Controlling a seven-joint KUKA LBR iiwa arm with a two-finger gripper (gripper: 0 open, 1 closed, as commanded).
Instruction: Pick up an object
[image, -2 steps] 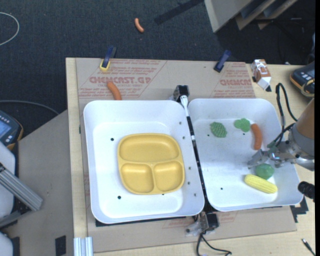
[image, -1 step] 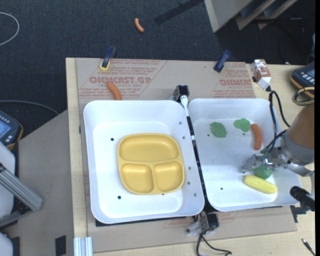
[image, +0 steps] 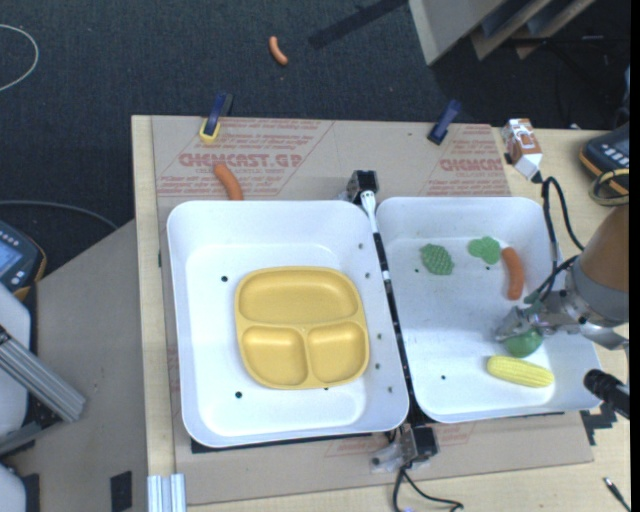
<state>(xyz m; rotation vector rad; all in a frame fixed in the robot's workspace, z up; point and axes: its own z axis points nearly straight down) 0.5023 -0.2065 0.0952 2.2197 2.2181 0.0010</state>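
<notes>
In the right bin (image: 440, 390) lie a yellow corn cob (image: 520, 372) near the front, an orange sausage (image: 513, 272) toward the back right, and two green leafy pieces (image: 436, 259) (image: 485, 249) at the back. A small round green piece (image: 522, 346) sits just behind the corn. My gripper (image: 527, 325) hangs low directly over this green piece and covers its top, reaching in from the right edge of the bin. Whether it touches the piece is not visible.
The left bin (image: 200, 300) holds a yellow three-compartment plate (image: 300, 325). A second orange sausage (image: 229, 181) lies on the cardboard behind the left bin, and a third (image: 278, 50) on the dark floor. Clamps and cables sit along the bench edges.
</notes>
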